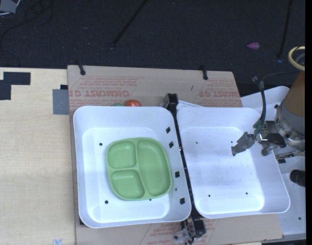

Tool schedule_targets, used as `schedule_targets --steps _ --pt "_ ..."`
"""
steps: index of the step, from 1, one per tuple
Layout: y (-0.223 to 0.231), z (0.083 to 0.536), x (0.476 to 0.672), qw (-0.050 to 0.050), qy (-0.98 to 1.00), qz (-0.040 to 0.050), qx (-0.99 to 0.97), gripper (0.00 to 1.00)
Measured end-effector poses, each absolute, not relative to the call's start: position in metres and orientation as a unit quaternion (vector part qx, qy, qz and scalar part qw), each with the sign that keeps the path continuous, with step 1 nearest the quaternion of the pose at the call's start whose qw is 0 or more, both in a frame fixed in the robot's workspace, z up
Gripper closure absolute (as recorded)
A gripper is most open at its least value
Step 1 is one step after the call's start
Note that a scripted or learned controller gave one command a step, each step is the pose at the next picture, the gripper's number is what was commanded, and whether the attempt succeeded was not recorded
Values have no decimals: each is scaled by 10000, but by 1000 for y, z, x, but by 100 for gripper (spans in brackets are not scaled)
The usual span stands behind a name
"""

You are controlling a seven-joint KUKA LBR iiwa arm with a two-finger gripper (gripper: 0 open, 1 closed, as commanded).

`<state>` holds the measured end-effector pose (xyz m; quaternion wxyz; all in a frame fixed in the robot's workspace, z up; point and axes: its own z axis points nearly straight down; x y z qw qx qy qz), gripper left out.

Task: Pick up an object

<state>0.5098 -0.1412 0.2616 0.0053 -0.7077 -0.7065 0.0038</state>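
**Green plate waits while the pincer sits over the wrong bin**

Green is the colour to watch: one divided plate (139, 168) lies flat in the left bin (89, 121), and it looks like the only thing worth picking. The pincer (243, 143) hovers at the right side of the right bin (222, 203), well apart from the plate, with nothing between its fingers; whether they are spread or closed cannot be told from this angle.

To do this step well, the arm likely needs to cross the divider and come down on the plate's rim or one of its inner ridges, since a flat plate offers little else to pinch.

The count: two white bins, one green plate with three compartments, and one small red-orange object (132, 103) just behind the left bin on the counter (28, 152).
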Motion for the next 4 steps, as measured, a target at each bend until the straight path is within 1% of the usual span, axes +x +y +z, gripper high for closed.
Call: schedule_targets --steps 1,2,4 --pt "-141 267 512 6 -7072 6 -7070 0" --pt "-135 221 516 35 -7073 19 -7069 0" --pt "-138 133 517 29 -7069 15 -7074 0"
